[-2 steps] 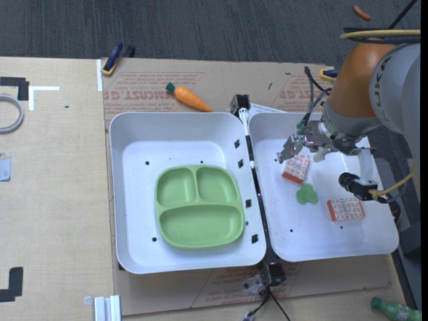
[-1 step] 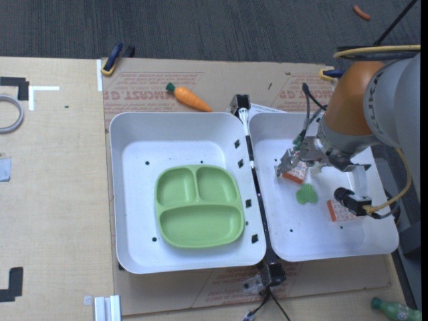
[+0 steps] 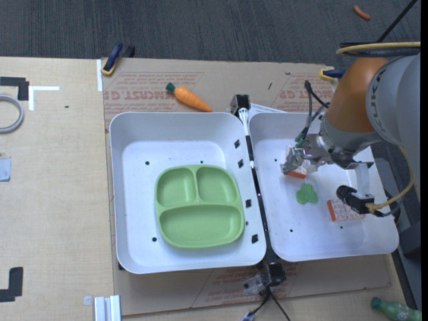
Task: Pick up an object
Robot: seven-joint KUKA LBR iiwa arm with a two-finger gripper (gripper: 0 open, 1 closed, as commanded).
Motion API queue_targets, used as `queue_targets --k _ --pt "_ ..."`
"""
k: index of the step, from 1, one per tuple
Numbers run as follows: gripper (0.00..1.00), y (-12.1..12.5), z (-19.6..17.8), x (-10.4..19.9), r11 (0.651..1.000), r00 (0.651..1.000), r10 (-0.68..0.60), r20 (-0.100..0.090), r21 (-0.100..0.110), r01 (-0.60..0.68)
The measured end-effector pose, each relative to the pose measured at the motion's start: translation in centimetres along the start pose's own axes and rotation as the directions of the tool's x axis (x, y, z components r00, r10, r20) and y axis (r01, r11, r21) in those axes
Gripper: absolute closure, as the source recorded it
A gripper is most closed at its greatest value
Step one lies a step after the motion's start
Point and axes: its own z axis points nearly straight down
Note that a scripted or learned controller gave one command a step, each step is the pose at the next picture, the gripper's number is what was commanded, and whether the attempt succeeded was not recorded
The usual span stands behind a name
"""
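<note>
In the right bin [image 3: 334, 246], nearest the camera, a red-and-white packet [image 3: 340, 210] lies flat, with a small green piece [image 3: 307, 194] just beyond it. Further back, the gripper [image 3: 295, 163] hangs low over a small red-and-white object [image 3: 298, 173], touching or nearly so; whether the object sits between the fingers cannot be told, nor how far apart they stand. A clean pick likely calls for centring over the object before closing. Beyond the bins, a toy carrot [image 3: 189, 97] lies on the cardboard.
</note>
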Motion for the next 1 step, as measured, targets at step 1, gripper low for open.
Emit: queue_targets --k 1 --pt "1.0 -6.38 -9.0 1.8 1.0 1.0 -0.023 -0.001 0.0 0.023"
